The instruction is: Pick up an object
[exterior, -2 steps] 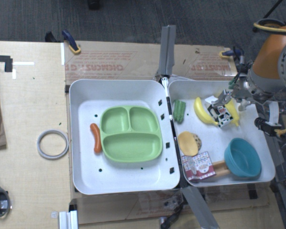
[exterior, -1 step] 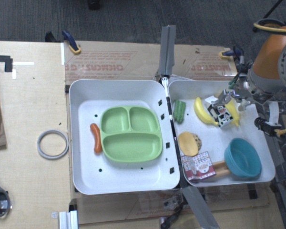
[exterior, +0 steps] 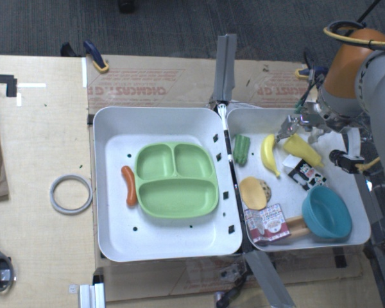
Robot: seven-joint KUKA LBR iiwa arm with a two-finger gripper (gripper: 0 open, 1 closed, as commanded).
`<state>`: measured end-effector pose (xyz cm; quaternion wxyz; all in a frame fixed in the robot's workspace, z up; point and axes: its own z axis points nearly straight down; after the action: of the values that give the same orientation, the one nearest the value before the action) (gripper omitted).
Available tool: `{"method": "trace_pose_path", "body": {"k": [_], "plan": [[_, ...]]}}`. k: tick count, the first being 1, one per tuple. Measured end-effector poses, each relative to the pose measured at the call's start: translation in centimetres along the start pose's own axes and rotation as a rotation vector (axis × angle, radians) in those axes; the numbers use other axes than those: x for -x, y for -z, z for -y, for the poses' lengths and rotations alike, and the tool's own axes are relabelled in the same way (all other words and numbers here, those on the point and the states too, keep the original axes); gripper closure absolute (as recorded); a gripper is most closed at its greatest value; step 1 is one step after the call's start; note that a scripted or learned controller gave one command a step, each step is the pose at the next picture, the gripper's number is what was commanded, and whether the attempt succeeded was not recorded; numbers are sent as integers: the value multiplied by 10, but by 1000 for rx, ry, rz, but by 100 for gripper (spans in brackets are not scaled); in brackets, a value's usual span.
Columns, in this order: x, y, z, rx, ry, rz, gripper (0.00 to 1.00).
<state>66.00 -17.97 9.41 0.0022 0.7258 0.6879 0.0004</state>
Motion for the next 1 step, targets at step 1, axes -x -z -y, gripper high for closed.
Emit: {"method": "trace_pose_path", "body": {"k": [1], "plan": [[0,10,0,0,3,2,100]]}}
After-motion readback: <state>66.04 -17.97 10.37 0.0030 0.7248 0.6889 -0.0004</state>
